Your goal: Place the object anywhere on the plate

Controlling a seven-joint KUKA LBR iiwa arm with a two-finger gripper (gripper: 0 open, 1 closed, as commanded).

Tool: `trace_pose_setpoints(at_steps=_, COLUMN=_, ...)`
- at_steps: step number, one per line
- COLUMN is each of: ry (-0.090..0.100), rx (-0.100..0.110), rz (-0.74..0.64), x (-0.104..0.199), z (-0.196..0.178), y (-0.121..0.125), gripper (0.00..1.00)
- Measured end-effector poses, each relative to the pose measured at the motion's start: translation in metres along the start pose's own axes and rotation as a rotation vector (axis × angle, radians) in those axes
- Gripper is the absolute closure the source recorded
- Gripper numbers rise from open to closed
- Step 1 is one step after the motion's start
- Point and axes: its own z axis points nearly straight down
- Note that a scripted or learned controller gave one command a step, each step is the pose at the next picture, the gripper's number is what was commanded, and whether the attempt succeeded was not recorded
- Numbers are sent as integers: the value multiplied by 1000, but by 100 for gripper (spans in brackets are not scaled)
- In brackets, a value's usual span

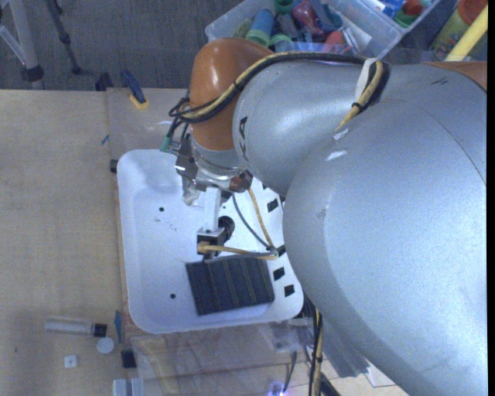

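Observation:
A dark grey ribbed rectangular slab (230, 285) lies flat in the near part of the white bin (143, 232). My gripper (199, 197) hangs below the orange wrist band over the middle of that bin, a little behind the slab and apart from it. No object shows between the gripper's tips from this angle. The big grey arm covers the whole right side of the view, including the second bin.
A clear tub of colourful toys (309, 19) stands behind the bins. A blue clamp (136, 90) lies on the bench at the back left. A few small parts (99, 331) lie on the wooden bench near the bin's front left corner.

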Motion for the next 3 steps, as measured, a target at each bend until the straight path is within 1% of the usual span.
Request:
trace_pose_setpoints(at_steps=1, ry=3, rx=-4, rz=318, x=10, z=-122, y=26, gripper=100)
trace_pose_setpoints(at_steps=2, ry=0, rx=0, rz=269, x=18, z=-12, y=47, gripper=100)
trace_pose_setpoints(at_steps=3, ry=6, rx=-4, rz=633, x=11, z=80, y=53, gripper=100)
